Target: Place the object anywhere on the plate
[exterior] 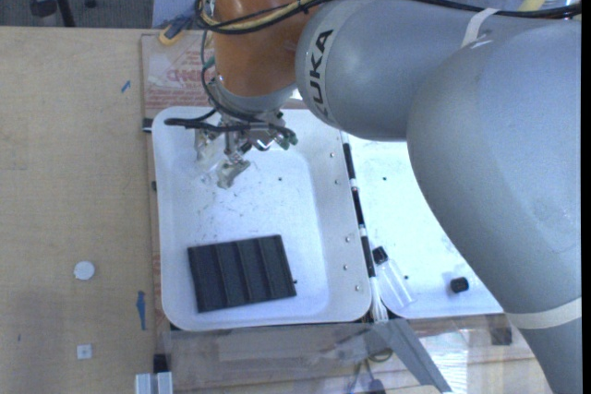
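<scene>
Hovering over left bin: end effector, grip state impossible to tell.
Left bin: dark ribbed plate flat near its front.
Right bin: small black object, front corner.

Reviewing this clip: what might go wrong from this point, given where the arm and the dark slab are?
1. The end effector sits at the left bin's far end, well apart from the dark ribbed slab near its front, so a straight descent would likely meet bare bin floor.
2. The slab lies flat and low, which may give the fingers little to grip.
</scene>
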